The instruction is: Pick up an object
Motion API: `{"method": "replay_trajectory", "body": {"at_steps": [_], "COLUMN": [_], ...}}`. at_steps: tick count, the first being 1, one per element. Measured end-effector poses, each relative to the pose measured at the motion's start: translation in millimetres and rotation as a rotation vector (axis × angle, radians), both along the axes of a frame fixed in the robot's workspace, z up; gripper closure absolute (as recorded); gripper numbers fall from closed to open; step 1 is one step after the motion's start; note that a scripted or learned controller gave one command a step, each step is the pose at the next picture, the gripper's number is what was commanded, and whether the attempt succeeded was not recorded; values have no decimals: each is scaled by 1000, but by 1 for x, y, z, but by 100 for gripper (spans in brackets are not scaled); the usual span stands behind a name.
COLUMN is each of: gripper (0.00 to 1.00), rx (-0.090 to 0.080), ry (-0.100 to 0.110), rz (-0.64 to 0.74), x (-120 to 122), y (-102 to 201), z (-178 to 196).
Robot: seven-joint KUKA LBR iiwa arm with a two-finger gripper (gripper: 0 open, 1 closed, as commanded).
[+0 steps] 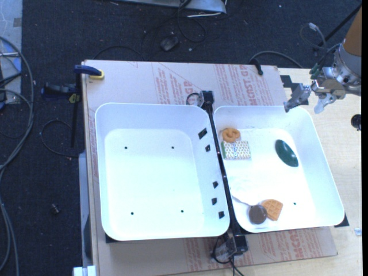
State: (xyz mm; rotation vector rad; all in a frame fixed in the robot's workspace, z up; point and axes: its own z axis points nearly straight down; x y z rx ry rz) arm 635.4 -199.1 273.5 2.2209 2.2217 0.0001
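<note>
my gripper (308, 99): fingers spread apart, gripping nothing, above the far right corner of the right bin (322, 171). contents of that bin: dark green oval (286, 153) right of centre; orange ring (230, 134) and patterned packet (237, 150) near the divider; brown disc (257, 214) touching orange wedge (272, 209) at the near edge. left bin (109, 171) alongside.

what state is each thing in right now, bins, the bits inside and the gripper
left bin: flat on the bench
right bin: flat, holds five things
green oval: lying loose
orange ring: lying at the far left corner
patterned packet: flat, touching the ring
brown disc: beside the orange wedge, touching
gripper: open, holding nothing, above the far right corner
</note>
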Motion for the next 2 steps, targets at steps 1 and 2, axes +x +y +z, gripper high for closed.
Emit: {"method": "replay_trajectory", "body": {"at_steps": [1, 2], "gripper": [0, 0], "rx": [1, 1], "ry": [4, 6], "rz": [0, -1], "x": [-10, -10], "y": [3, -1], "z": [-49, -112]}}
